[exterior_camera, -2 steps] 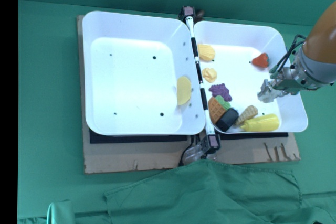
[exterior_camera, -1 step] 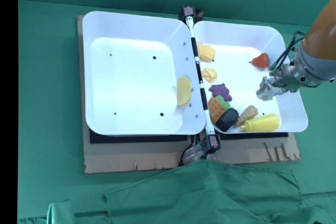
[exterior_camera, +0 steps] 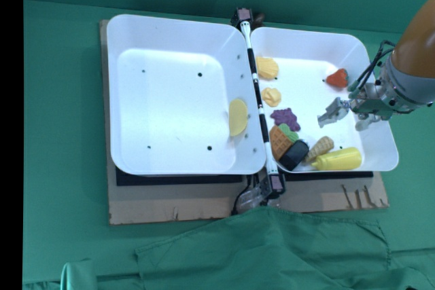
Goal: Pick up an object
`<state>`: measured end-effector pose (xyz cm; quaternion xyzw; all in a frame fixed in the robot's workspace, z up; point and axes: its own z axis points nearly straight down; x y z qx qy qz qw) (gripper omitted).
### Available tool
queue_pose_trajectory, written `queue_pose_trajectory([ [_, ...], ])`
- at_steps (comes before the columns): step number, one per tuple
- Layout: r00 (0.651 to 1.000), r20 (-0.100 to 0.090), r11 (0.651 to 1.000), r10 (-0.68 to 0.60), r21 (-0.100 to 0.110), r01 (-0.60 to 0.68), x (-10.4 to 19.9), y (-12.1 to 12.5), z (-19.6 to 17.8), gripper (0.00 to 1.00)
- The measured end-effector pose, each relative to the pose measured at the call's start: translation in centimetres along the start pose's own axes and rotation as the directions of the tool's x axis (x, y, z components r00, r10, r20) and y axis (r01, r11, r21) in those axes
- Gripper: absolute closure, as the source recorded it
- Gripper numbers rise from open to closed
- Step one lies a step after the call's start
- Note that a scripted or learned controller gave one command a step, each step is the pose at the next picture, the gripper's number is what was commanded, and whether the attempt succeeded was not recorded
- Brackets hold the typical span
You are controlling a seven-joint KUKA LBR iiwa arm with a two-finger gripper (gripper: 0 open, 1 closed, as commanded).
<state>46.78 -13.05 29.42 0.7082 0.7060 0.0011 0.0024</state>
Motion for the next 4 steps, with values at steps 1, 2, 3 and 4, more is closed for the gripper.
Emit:
queue_pose_trajectory([
  [1, 1.0, -0.001, 1.0, 0.007, 0.007, -0.007, -5.9, -0.2, 8.6, 0.0],
  [2, 1.0, 0.002, 1.0, -0.003, -0.003, 0.003, -4.8, 4.4, 7.8, 0.0],
  [3, 1.0, 0.004, 1.0, -0.004, -0.012, 0.004, -4.1, 9.1, -1.5, 0.0],
  [4, 1.0, 0.0, 1.0, -0.003, 0.003, 0.003, -1.5, 13.7, 4.1, 0.0],
])
